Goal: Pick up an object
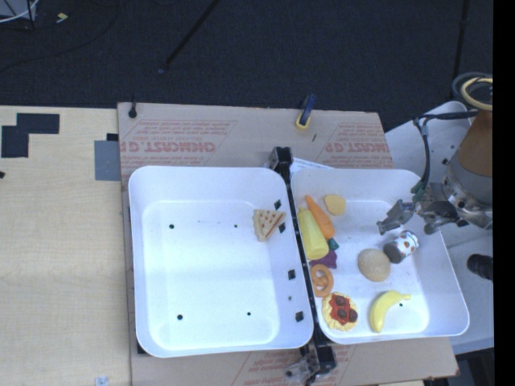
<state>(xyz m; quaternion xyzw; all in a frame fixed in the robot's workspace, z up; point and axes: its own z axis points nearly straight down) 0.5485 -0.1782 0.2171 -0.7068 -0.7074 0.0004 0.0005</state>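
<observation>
Spread apart, jaws of the gripper (409,213), nothing between the fingers; poised over the right part of the right bin (441,316), just above a small grey-and-white toy (401,245) with a red spot.

Right bin crowded down its left side: one yellow corn cob (311,233) against the shared wall, one orange carrot (319,215) beside it, something purple (326,257) under their lower ends, one pretzel (322,279) below, one small pizza (340,311) near the front edge. Toward the middle: one pale yellow lemon-like piece (335,205) near the back, one tan round potato-like lump (373,264) touching or just beside the grey-and-white toy, one banana (386,309) at the front. Open floor at the back right corner and along the right wall below the gripper.

Left bin (153,328) almost wholly bare: one waffle wedge (267,223) near its back right corner, close to the divider. Wide free room across the remaining floor, four small dark dots on it.

Both bins on a cardboard sheet (201,139), a blue-and-yellow clamp (305,112) at its back edge, a black clip (281,158) where the bins meet at the back.
</observation>
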